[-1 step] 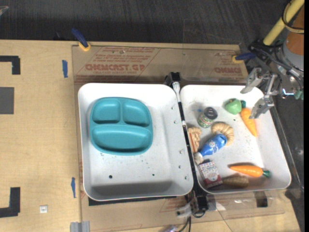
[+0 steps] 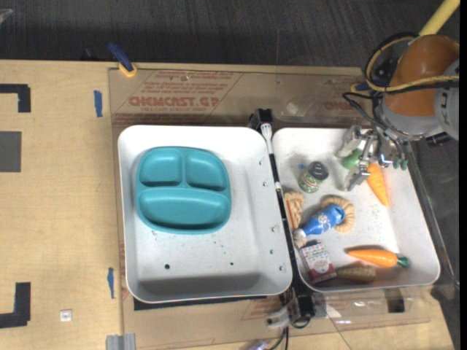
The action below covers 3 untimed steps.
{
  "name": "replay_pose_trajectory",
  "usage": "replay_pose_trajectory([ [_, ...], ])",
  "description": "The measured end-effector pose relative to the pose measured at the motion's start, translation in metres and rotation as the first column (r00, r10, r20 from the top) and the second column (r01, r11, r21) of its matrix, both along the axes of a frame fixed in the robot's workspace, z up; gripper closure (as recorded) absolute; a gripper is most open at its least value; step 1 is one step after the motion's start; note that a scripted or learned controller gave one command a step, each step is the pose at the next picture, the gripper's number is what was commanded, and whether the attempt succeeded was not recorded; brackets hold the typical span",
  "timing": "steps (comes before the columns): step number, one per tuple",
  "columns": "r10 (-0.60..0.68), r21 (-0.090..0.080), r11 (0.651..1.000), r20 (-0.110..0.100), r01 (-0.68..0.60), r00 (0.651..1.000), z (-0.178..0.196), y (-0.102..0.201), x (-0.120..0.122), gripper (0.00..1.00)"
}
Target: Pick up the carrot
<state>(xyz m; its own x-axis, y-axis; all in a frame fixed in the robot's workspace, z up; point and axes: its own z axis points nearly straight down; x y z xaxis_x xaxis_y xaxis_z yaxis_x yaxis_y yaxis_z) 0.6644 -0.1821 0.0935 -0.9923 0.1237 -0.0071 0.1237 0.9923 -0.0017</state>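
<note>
The metal two-finger claw [image 2: 365, 162] is seen narrowed around the top of a tapered orange carrot [image 2: 378, 184] in the right-hand shallow white bin [image 2: 423, 217]; lifting is judged to remain.

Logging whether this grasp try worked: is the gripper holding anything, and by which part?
It cannot be told. The gripper is right at the top end of the upper carrot in the right bin, but a hold isn't clear.

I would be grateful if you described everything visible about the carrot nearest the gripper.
The carrot is orange, short and tapered, plastic-looking, with green at its upper end. It lies tilted in the right bin, near the far right corner, point toward the near side. Its top sits right at the gripper; whether they touch is unclear.
</note>
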Motion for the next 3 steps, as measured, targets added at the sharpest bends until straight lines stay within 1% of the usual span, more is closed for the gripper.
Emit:
replay_pose_trajectory([
  [1,0.195,-0.001,0.981,0.001,-0.195,0.981,-0.005,-0.041,-0.043,0.0],
  [2,0.103,0.001,0.995,0.003,-0.103,0.995,-0.005,-0.04,-0.086,0.0],
  [3,0.116,0.0,0.993,0.002,-0.116,0.993,-0.004,-0.041,-0.141,0.0],
])
